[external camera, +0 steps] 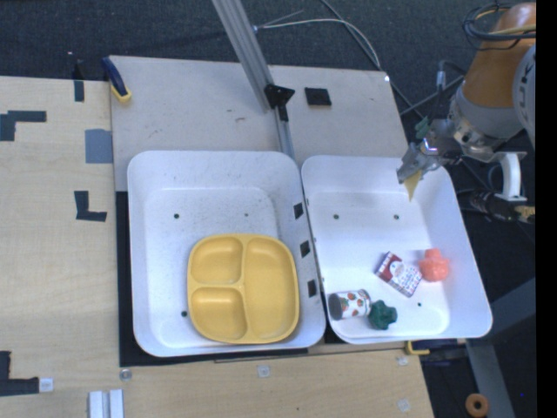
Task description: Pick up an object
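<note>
gripper (411, 179) — over right bin (452, 200) far rim | finger spread unclear | holding nothing visible

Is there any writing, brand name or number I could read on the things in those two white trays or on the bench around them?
None can be read.
Red and white packet in the right bin: printed, but too blurred to read.
Small can: its label shows red marks, too small to read.
Yellow divided plate, orange ball and green toy: no text visible.
</note>
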